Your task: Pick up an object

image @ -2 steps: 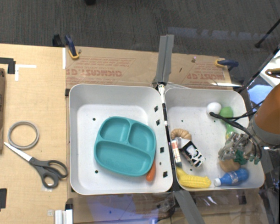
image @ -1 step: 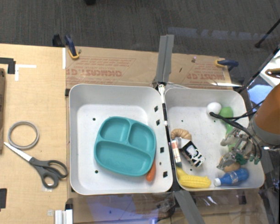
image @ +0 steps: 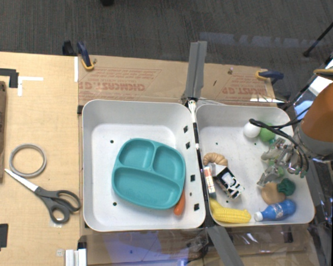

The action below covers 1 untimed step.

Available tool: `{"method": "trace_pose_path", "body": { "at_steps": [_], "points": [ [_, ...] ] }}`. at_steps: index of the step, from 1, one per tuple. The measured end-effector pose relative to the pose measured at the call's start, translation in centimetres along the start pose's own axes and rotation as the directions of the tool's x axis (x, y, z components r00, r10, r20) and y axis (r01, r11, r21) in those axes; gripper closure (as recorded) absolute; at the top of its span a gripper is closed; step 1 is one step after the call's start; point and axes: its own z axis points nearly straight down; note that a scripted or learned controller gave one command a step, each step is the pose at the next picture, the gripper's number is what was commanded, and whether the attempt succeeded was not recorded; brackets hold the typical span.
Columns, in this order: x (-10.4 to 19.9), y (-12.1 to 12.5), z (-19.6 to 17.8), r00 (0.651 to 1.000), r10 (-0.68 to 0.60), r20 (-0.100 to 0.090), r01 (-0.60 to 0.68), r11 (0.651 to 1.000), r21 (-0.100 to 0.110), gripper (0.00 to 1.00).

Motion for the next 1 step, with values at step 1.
{"method": "trace_pose_path", "body": {
  "at_steps": [1],
  "points": [
    [-0.19,-0.02,-1.08,1.000,-0.001,0.006,0.001,1.000,0.002,1.00]
  ]
}}
